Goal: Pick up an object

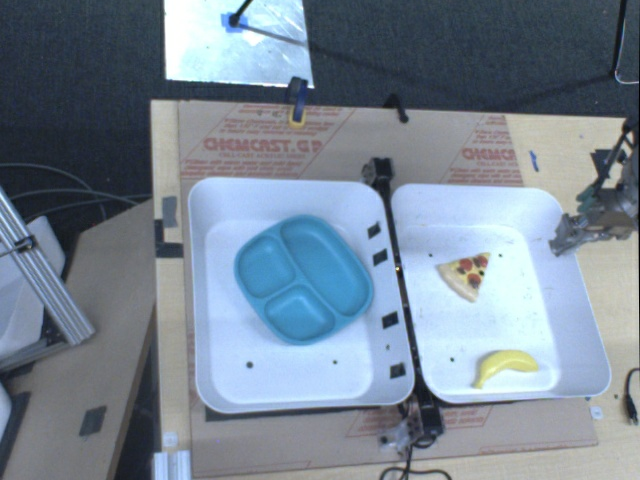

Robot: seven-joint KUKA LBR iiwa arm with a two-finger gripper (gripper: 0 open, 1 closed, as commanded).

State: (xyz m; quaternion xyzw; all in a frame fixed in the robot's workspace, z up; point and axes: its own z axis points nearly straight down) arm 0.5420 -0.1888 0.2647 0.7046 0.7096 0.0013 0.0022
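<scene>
In the right bin [560, 298] lie a pizza slice [467, 274] near the middle and a yellow banana [505, 366] toward the front. A blue divided plate [302, 278] rests in the left bin [215, 298]. My gripper [585, 223] hangs at the right bin's far right rim, well right of the pizza slice and behind the banana. Nothing shows between its fingers.
Both bins sit on a cardboard sheet [260, 138] on the bench. A black divider with clips [392, 278] runs between the bins. A shiny metal plate [238, 26] lies on the dark floor behind. An aluminium frame [40, 278] stands at left.
</scene>
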